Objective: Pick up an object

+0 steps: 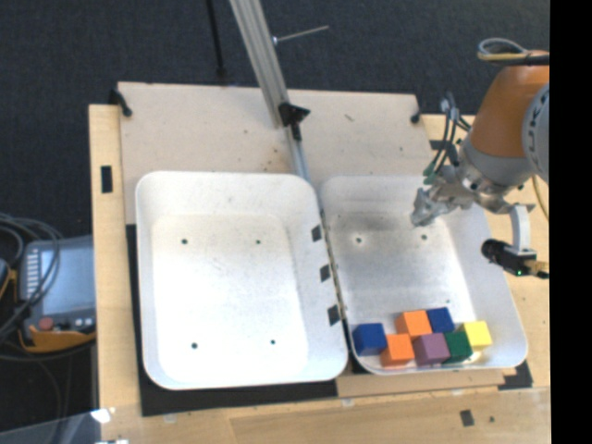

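Left bin has nothing to offer, so the pick has to come from the right bin. All the blocks are bunched at its near edge: blue block at the left end, slightly apart; then two orange blocks; purple block; dark blue block; green block; yellow block at the right end.

Gripper hovers over the far part of the right bin, well apart from the cluster — nothing between its tips as far as I can see, and whether it's spread or closed I cannot tell at this size.

My take: go for the blue block or the yellow one — the end pieces have free sides. Middle ones touch their neighbours, so the tips would likely land on two at once. Line up square to the block faces, descend straight, and watch the bin wall right behind the near row.
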`<move>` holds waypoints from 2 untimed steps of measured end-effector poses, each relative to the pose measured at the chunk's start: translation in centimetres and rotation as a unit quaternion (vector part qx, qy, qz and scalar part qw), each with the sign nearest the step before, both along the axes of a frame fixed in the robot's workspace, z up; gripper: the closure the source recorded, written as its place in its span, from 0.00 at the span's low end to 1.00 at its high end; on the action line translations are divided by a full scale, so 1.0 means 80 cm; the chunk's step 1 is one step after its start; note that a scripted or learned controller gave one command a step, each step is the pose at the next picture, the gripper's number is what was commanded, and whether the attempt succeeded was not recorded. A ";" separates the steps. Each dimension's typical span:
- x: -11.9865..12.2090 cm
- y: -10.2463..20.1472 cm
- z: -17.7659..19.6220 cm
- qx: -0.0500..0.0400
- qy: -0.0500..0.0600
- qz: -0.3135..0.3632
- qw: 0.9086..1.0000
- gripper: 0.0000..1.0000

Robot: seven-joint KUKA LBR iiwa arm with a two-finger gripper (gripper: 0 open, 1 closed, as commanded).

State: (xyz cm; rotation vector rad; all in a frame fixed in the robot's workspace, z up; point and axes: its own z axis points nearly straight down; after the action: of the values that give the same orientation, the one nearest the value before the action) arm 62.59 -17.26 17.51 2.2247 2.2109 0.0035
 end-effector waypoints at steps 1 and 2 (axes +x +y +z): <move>-0.002 0.001 0.056 0.000 0.000 0.002 1.000 1.00; -0.001 -0.001 0.084 0.000 0.000 0.004 1.000 1.00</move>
State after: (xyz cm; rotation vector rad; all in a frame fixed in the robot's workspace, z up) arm 62.51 -17.36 24.21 2.2166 2.2207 0.0034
